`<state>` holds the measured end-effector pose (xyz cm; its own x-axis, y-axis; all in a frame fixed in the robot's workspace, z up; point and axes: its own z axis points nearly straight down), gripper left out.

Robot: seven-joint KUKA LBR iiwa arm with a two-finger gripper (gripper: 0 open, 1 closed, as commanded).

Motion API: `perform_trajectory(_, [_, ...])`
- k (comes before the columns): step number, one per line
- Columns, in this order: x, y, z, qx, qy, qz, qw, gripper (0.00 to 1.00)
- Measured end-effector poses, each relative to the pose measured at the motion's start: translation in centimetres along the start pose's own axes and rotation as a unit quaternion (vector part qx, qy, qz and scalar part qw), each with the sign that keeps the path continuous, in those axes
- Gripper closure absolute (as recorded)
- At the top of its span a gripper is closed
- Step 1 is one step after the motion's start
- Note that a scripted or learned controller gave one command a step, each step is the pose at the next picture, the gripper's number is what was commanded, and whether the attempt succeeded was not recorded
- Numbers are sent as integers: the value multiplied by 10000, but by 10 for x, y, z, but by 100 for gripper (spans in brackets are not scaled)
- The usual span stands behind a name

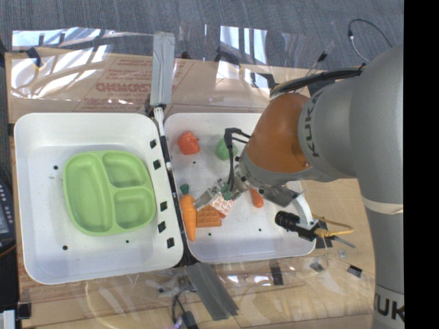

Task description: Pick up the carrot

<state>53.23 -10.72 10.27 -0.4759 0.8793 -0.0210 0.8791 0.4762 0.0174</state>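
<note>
Camera view: carrot (pixel 188 216) lies along right bin's (pixel 295 247) left wall, untouched; my gripper (pixel 218 196) hangs just beside, grip state unclear, nothing visibly held.

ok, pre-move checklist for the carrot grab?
1. Carrot in view, lying by the left wall of the right bin: ok.
2. Gripper over the carrot: not ok, it sits to the carrot's right.
3. Carrot between fingers: not ok.
4. Clutter near carrot: not ok, an orange waffle-like block touches it.
5. Finger opening: cannot tell.
</note>
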Motion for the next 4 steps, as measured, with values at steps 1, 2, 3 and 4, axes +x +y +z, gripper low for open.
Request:
perform_trajectory(1, [62, 12, -91, 73, 110, -1013, 9948, 0])
perform_trajectory(2, [67, 0, -90, 86, 126, -1265, 9919, 0])
perform_trajectory(3, [67, 0, -90, 87, 125, -1263, 9919, 0])
perform_trajectory(4, [-1, 6, 5, 44, 79, -2848, 9585, 0])
